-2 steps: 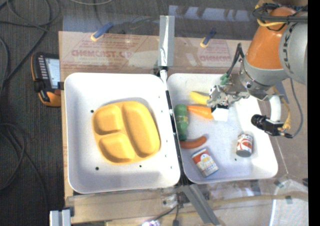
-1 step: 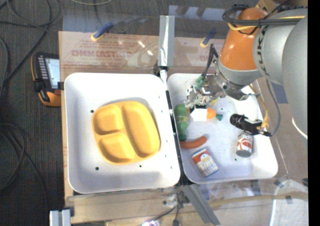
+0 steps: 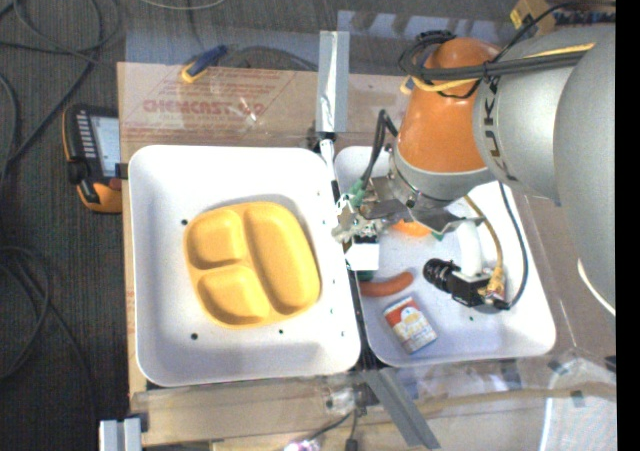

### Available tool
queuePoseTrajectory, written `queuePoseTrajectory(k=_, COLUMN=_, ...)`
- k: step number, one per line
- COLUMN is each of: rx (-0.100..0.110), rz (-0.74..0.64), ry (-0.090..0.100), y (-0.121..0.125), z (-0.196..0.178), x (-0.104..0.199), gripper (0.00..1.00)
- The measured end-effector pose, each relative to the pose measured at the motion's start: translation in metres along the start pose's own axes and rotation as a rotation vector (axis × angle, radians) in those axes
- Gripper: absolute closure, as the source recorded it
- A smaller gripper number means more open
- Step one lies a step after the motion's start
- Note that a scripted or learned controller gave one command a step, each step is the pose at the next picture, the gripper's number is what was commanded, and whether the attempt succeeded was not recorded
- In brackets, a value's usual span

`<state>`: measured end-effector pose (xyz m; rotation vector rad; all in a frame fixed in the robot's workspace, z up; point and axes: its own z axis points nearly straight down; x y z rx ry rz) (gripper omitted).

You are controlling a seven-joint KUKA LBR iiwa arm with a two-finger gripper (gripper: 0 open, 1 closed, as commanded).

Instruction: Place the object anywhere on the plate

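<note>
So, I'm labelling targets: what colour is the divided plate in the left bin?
The plate is yellow, seen in the camera view.

two white bins are counted: a left bin [image 3: 150,339] and a right bin [image 3: 520,324]. one yellow plate [image 3: 255,259] is seen, and three compartments are counted in it. one reddish sausage [image 3: 386,284] is tallied, and one small red-and-white packet [image 3: 410,327] as well. one orange thing [image 3: 408,230] is noted, partly hidden, so its kind cannot be told. off the bins, one orange-and-black handset [image 3: 90,159] is counted.
</note>
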<state>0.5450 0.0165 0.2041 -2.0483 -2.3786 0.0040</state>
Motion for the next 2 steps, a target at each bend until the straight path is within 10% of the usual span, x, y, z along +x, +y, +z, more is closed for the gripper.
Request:
queuePoseTrajectory(k=1, rx=0.001, rz=-0.17, ry=0.0, y=-0.0054, z=0.0445, x=0.1048, gripper=1.0)
queuePoseTrajectory(k=2, rx=0.001, rz=-0.17, ry=0.0, y=-0.0053, z=0.0442, x=0.1045, gripper=0.0)
